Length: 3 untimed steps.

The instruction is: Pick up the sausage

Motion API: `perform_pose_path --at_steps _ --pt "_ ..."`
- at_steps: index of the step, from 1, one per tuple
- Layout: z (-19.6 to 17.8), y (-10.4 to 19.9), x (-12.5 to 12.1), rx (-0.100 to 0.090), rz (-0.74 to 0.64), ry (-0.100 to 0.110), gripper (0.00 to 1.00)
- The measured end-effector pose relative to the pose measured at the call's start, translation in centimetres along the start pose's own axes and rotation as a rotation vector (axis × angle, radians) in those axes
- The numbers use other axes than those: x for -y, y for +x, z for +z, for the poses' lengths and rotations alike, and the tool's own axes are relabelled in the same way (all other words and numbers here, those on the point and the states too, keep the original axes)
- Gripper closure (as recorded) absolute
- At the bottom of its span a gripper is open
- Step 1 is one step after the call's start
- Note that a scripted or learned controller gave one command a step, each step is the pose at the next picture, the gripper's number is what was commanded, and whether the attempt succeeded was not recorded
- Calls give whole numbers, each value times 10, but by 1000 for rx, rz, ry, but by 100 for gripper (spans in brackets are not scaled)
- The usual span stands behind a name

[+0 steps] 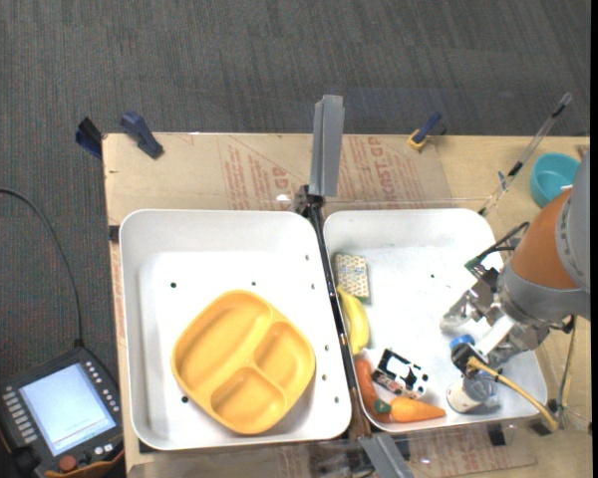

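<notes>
Camera view: tool (470,339) near right bin's (429,229) right edge, sausage (365,380) along its left wall

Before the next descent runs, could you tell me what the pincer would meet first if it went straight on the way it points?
Probably the bare floor of the right white bin: the pincer points down and left, short of the black-and-white toy; depth is unclear.
</notes>
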State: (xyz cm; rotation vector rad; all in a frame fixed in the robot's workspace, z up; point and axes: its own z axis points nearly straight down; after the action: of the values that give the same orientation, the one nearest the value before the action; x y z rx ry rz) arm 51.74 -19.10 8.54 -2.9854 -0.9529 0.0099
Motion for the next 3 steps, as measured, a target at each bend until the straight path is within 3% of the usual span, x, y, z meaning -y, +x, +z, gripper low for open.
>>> perform_pose_path --at_steps 1,2,3 --pt "-6 -27 21 -18 260 -18 0" --pt "-14 -25 22 -19 255 -15 100" --pt "-18 60 1 -1 399 -3 100"
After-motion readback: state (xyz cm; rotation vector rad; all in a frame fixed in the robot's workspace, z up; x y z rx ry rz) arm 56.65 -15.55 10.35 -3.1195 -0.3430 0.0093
